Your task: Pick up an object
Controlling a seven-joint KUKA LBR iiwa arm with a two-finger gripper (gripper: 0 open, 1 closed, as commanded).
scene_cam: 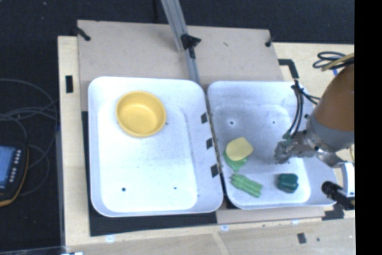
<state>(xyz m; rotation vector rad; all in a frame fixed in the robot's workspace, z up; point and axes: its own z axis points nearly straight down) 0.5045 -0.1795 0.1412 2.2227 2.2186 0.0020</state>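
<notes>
Gripper (287, 151) sat low over the right bin (250, 95), arm coming in from the right w/ the orange band above the wrist, and the question was which obj it would go for. Nearest candidate: the dark green block (287, 183), lying toward the near edge of the bin from the fingertips, close by but apart, no contact that I could see. Compact shape, no strong long axis, so approach angle looked forgiving. Next: the yellow-green piece (238, 150), off to the left of the gripper at about the same depth in the bin, clearly apart. Third: the ribbed green piece (247, 186), down-left, near the bin's front-left corner, its long axis running diagonally from upper left to lower right, so a grasp there would prob want the wrist turned across that line. The yellow bowl (141, 114) was way over in the left bin (149, 200), well apart, not a likely pick from here. Jaw state: couldn't tell, too blurred, and nothing showed as held. Best guess, a short move toward the near edge onto the dark green block.
</notes>
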